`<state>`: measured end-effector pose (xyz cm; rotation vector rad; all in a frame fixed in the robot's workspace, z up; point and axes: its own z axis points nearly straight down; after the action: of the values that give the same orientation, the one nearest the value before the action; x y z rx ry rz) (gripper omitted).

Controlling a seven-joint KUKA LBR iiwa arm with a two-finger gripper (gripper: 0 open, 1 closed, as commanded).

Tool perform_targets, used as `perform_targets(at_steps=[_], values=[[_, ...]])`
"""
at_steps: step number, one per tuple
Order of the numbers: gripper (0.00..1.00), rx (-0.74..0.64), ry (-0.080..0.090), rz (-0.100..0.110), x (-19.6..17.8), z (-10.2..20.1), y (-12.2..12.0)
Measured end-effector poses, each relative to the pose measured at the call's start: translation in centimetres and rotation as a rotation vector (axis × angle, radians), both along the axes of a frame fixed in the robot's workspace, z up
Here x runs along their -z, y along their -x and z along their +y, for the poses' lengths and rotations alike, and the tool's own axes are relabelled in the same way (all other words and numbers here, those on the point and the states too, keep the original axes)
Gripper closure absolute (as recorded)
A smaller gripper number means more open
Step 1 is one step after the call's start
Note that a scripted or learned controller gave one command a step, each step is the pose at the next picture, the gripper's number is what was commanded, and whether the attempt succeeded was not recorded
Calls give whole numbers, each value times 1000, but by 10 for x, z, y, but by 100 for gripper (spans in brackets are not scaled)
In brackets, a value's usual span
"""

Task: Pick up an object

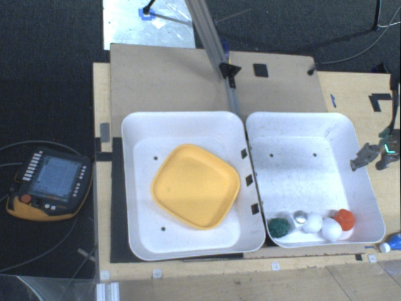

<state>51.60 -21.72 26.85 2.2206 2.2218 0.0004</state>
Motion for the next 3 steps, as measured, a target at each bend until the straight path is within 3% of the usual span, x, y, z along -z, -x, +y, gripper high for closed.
perform_targets(at_steps=[1,3], values=[[0,0,0,0,0,0,0],[0,0,-1,5,109,11,-1]])
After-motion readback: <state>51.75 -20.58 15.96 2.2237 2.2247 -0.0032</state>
